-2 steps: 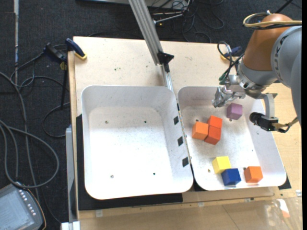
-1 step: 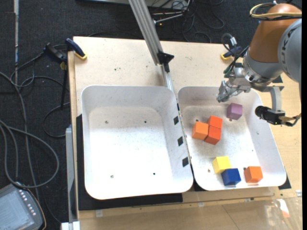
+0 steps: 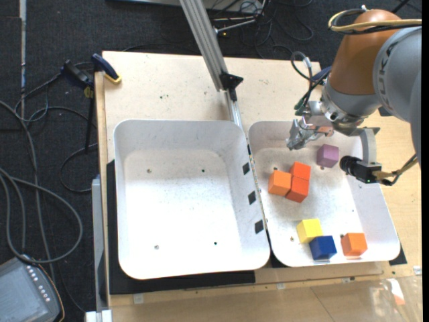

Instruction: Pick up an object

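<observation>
The claw [image 3: 299, 137] of the grey arm is seen hanging over the far end of the right shallow white bin [image 3: 375, 210]; whether it is released or clenched cannot be told. Just beside it a small purple cube [image 3: 328, 155] is lying. Two orange blocks [image 3: 289, 182] are touching mid-bin. Near the front wall, a yellow cube [image 3: 308, 229], a blue cube [image 3: 322, 247] and an orange cube [image 3: 353, 243] are found.

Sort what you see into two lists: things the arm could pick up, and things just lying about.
Part of the job, all in the right white bin:
purple cube
two orange cubes
yellow cube
blue cube
orange cube
hand

Lying about:
blue-and-yellow clamp
left white bin
</observation>
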`<action>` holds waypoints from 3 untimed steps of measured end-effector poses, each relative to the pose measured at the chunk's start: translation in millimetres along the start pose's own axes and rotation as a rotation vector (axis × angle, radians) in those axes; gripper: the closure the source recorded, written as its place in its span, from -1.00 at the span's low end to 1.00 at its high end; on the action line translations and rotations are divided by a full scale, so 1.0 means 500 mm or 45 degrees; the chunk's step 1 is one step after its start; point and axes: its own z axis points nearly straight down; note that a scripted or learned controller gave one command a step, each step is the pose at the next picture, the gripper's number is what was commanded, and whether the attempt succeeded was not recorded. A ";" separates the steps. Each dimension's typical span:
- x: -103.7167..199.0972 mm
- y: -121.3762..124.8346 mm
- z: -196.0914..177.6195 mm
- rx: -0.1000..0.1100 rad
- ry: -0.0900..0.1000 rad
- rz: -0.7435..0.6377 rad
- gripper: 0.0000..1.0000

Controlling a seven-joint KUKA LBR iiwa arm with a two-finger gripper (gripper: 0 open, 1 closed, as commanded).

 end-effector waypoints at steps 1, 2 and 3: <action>0.109 -0.013 -0.036 -0.003 0.001 -0.003 1.00; 0.208 -0.035 -0.023 0.002 0.000 -0.002 1.00; 0.321 -0.045 -0.062 -0.005 0.001 -0.002 1.00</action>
